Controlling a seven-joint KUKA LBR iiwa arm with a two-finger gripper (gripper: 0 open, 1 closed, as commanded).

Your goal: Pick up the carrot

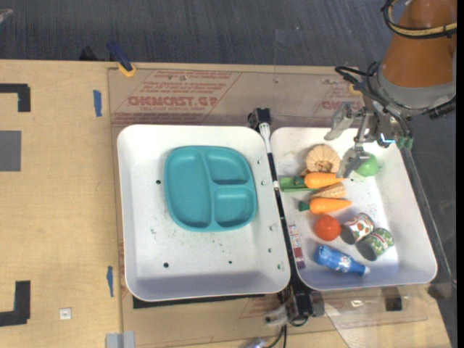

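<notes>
Down on the bench (pixel 58 216), the left bin (pixel 138 252) carries a teal divided plate (pixel 211 187). The right bin (pixel 413 230) is crowded: two carrots lie mid-bin, one (pixel 320 180) above the other (pixel 330 205), with a red tomato (pixel 327 228) just below. The claw (pixel 351 147) hangs over the bin's top, fingers spread apart, gripping nothing, just above the carrots.

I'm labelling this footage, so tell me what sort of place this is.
Probably a robot test bench in a lab: two white bins sit on a marked cardboard sheet, one holding toy food like carrots, with a robot arm reaching in.
</notes>
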